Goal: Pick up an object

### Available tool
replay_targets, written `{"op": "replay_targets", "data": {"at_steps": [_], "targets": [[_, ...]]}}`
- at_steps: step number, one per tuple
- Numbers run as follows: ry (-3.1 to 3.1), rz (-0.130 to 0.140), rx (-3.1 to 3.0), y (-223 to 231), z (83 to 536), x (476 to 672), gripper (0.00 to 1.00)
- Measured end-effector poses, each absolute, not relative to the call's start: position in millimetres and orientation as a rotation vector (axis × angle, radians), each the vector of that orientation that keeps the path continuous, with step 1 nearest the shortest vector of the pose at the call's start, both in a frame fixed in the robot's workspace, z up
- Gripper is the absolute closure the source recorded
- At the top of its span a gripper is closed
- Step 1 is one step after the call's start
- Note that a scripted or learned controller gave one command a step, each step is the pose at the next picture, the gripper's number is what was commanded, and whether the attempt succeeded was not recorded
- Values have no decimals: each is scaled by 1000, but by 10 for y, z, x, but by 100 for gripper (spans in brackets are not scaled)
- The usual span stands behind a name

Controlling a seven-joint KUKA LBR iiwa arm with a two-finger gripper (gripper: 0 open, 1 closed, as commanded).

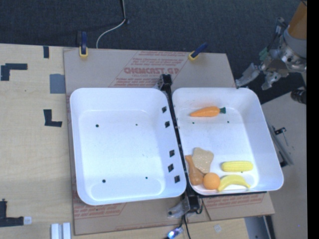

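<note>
Approach is the step in hand, as I judge it: the gripper (266, 72) hangs outside the right bin (259, 133), just beyond its far right corner, and it is well apart from every object. Its two fingers stand apart, one pointing toward the bin corner and one away from it, and nothing lies between them. Inside the right bin the carrot (205, 112) lies alone near the far wall, with its green tip toward the right wall. The other objects crowd the near wall of the same bin: the bread (203, 159) leans on a brown piece (193, 171) beside the left wall, the orange (211, 181) touches them at the near wall, the banana (234, 183) lies just beside the orange, and the corn (237, 166) lies just beyond the banana. The left bin (119, 143) is beside the right bin, and the two touch along the middle. For the next move I think the arm must travel over the bin rim and come down on one object. The carrot seems the easiest choice, because it has free floor on all sides, and the fingers should close across its narrow width. The objects at the near wall touch each other, so a grasp there may push them or catch two at once.
</note>
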State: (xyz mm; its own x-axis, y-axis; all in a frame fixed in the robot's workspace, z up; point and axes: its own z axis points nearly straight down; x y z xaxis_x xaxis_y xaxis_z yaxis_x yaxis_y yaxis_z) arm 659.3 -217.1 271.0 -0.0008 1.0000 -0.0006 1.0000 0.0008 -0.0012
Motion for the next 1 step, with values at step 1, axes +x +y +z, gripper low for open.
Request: {"op": "replay_targets", "data": {"at_steps": [1], "targets": [[-2241,-18,-2220,-1288,4173,6707,0]]}}
